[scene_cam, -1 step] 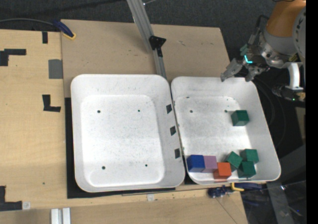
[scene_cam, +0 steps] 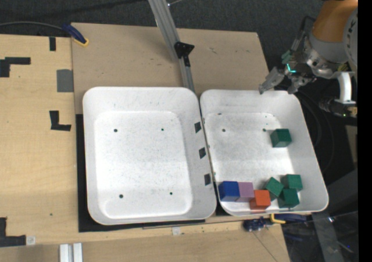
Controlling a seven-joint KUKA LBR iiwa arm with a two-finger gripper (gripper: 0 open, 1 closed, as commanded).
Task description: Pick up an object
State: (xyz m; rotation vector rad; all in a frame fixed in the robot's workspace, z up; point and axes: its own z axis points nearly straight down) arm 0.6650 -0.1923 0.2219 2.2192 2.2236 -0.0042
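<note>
My gripper (scene_cam: 281, 85) hangs over the far rim of the right bin (scene_cam: 308, 139), near its back right corner. Its fingers stand open with nothing between them. A lone green cube (scene_cam: 281, 137) lies inside that bin, below the gripper and well apart from it. Along the bin's near edge sit a blue cube (scene_cam: 229, 190), a purple cube (scene_cam: 246, 189), an orange cube (scene_cam: 261, 198) and three more green cubes (scene_cam: 288, 197), packed close together.
The left bin (scene_cam: 93, 139) lies beside the right one, their rims touching. A slanted metal rail (scene_cam: 168, 20) runs from the top down to the bins' shared back corner. The wooden bench (scene_cam: 35, 139) extends to the left.
</note>
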